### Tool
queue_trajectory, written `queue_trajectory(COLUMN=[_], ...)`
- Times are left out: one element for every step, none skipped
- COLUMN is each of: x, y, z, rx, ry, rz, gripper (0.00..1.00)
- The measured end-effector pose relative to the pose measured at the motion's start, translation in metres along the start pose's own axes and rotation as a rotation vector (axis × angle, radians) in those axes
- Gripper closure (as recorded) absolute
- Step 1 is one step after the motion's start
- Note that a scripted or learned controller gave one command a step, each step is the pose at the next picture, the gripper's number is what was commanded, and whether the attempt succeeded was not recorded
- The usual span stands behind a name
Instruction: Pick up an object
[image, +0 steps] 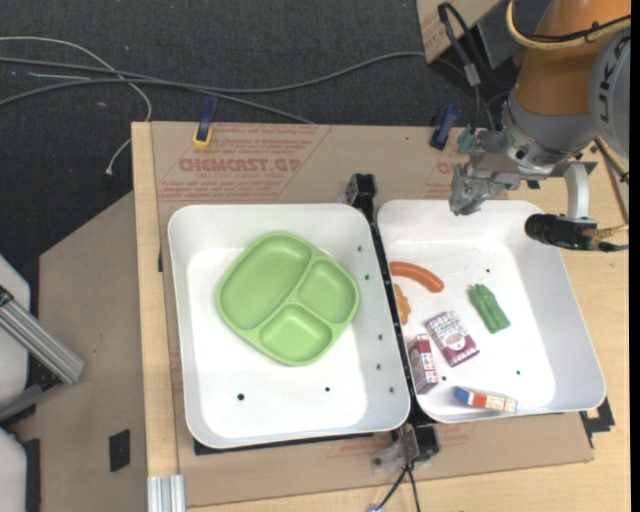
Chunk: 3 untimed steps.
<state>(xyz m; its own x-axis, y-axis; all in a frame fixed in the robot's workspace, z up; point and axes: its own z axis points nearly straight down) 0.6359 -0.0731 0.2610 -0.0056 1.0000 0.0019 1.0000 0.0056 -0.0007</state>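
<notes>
A grey arm with an orange band reaches in from the right; its gripper (466, 205) hangs over the far rim of the right white bin (560, 300), holding nothing; how far it is spread cannot be told. Below it, well apart, lie a smooth orange sausage (416, 275), a ridged green block (490, 307), a maroon packet (451, 336) and a small tube (486, 400). The left bin (200, 330) holds a glossy green three-part plate (288, 298)
</notes>
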Motion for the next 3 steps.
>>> queue_trajectory(x=[0.049,0.104,0.151], y=[-0.006,-0.018,-0.019], z=[-0.004,0.008,0.007], rx=[0.001,0.003,-0.001], ry=[0.000,0.001,0.000], rz=[0.001,0.000,0.000], gripper=[1.00,1.00,1.00])
